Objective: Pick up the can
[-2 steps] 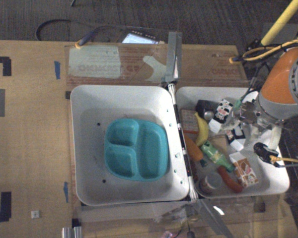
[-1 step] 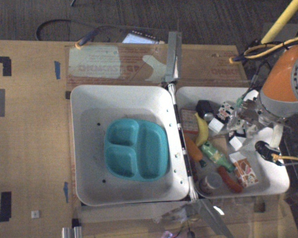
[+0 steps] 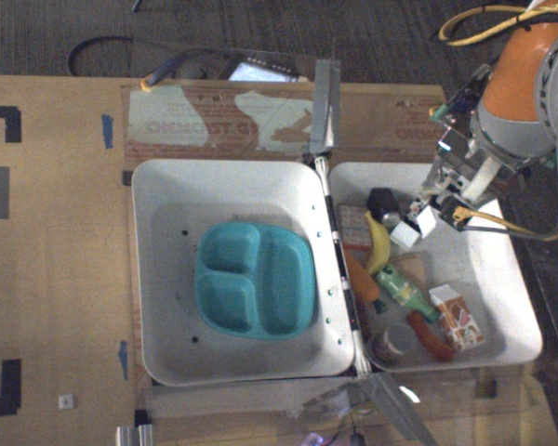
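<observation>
Camera view: can [image 3: 391,341] lies at right bin's [image 3: 516,277] front edge, ungrasped; tool [image 3: 411,225] hovers near bin's back, well apart; finger state cannot be told. Pickup not yet done.

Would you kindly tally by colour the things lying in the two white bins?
Teal: 1, the divided tray in the left bin
Yellow: 1, the banana
Green: 1, the bottle
Orange: 1, the carrot
Red: 1, the sausage-shaped item
Grey: 1, the can
Black: 1, the block
White and red: 1, the carton
Total: 8
</observation>
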Robot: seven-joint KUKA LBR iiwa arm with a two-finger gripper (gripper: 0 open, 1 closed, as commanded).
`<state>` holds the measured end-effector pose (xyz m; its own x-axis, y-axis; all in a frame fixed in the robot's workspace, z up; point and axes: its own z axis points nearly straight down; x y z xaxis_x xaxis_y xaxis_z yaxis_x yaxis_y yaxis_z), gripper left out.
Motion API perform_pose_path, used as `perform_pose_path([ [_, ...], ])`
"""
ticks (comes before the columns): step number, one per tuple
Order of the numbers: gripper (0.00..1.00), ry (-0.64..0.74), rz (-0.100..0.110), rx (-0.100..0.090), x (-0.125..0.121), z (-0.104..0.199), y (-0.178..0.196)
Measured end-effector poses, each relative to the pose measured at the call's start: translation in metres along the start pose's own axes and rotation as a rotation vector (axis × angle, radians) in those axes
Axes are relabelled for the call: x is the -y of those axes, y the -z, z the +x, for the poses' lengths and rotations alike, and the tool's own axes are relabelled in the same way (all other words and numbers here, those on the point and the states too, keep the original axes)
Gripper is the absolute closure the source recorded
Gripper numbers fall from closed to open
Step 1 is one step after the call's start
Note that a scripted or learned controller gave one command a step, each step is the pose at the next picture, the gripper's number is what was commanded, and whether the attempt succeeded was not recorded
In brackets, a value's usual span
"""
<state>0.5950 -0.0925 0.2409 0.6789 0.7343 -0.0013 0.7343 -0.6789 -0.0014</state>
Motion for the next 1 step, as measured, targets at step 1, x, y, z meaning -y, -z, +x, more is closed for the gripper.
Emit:
perform_pose_path([
  [1, 1.00, -0.125, 0.000, 0.000, -0.0453, -0.0109, -0.0143],
])
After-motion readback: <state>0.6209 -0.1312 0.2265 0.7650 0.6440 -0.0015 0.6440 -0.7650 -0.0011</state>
